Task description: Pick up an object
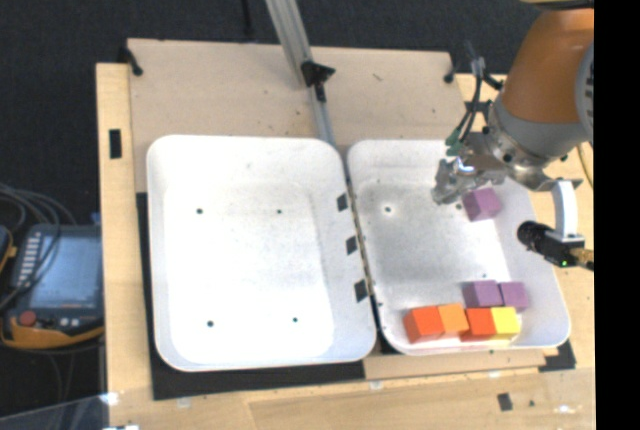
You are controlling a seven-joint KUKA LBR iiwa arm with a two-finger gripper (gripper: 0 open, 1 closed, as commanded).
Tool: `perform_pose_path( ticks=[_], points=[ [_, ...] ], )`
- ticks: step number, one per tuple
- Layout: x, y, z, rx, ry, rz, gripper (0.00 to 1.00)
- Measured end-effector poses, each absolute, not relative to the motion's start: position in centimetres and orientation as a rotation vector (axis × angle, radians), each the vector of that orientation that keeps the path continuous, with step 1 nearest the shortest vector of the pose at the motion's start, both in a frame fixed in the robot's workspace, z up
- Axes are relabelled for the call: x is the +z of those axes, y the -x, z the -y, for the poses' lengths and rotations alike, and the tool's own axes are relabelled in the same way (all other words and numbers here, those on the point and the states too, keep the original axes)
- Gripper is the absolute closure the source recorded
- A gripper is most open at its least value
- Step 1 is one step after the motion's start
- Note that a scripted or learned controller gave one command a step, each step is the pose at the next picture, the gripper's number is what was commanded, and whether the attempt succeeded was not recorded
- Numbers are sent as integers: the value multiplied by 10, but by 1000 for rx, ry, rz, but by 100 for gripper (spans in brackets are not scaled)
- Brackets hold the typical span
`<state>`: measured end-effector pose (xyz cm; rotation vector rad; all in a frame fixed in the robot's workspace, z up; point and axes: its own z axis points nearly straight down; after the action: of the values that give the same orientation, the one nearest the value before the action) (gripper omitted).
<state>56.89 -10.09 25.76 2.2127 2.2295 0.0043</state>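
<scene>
- Camera view, looking down at a slant on a pale wooden bench (250,88) with a flat, matte top, set on dark carpet.
- Two shallow white bins sit side by side on it, both smooth plastic with rounded corners and faint grey speckling inside.
- The left bin (180,168) lies well to the left of the gripper.
- The right bin (395,163) lies under the gripper.
- The arm (545,68) comes in from the right: a rounded, glossy orange band above a grey wrist.
- The gripper (452,184) is small, metallic and pointed down over the upper part of the right bin; how far apart it stands cannot be told at this size.
- A purple cube (483,204), matte with soft edges, sits just to the right of the gripper and slightly below it; whether they touch, or whether it is gripped, cannot be told.
- Well below the gripper, near the bin's lower edge, blocks are clustered: two purple blocks (497,294) side by side, and just in front of them a row of orange blocks (450,321) ending in a yellow block (506,321).
- A slim ribbed metal pole (285,13) slants across the bench, up and left of the gripper.
</scene>
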Motion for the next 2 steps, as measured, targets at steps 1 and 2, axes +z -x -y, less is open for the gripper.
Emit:
perform_pose_path(
  ticks=[1,2],
  points=[
    [243,-559,50,0,-2215,-2229,100],
    [239,-546,9,1,-2215,-2229,100]
  ],
)
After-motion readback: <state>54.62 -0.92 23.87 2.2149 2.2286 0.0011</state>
